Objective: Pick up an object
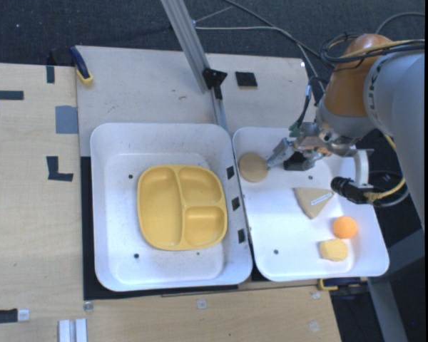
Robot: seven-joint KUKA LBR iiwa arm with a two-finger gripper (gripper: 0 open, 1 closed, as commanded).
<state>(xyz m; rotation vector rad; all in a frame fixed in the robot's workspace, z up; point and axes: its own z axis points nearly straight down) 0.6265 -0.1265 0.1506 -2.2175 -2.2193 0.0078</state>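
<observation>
Starting at your left, the left white bin (107, 191) carries a yellow plastic divided tray (181, 206) with three compartments, lying flat near the middle of its floor — it plays no part in the reach under way. Move on to the right white bin (285, 258), where the action is. At its upper left corner sits a tan, round, biscuit-like disc (253, 167), close to the wall shared with the other bin, and this looks to be the thing being sought. It is matt, smooth-edged and fairly low, so it should offer little height to pinch.

The two-finger gripper (279, 154) is just beside the disc on its right, with one grey fingertip reaching toward its edge; I judge this the approach step, with no grasp made. Whether the jaws stand apart or together you cannot tell from this slant (the wrist body hides the second finger). The next move calls for centring over the disc, then lowering squarely without nudging it into the wall.

Further right lie a pale wedge-shaped piece (313, 201), a small orange ball (345, 227) and a yellow lumpy block (334, 250) — all well apart from the gripper.
</observation>
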